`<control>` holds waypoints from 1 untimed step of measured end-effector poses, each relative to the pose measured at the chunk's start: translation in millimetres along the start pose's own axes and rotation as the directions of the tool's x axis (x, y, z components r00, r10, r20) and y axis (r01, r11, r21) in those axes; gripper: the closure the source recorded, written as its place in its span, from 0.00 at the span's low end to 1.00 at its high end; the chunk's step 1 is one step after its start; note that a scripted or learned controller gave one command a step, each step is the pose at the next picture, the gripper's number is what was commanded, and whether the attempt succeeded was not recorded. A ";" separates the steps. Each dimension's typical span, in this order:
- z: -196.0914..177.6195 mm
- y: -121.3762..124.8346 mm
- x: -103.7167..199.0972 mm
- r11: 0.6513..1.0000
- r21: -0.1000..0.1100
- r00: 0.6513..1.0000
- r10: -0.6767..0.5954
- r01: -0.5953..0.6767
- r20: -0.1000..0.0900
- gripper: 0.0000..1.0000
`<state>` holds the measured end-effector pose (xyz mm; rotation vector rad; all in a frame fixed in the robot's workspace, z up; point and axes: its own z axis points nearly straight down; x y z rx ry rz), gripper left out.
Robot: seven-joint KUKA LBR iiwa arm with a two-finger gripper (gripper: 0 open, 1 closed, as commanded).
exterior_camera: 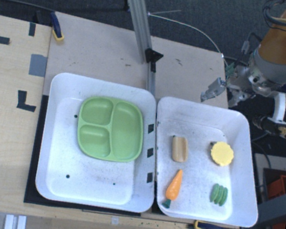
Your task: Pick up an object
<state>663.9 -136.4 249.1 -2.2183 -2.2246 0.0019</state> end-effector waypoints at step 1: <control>-0.1 0.0 -0.2 1.000 0.000 1.000 0.000 0.000 0.000 0.00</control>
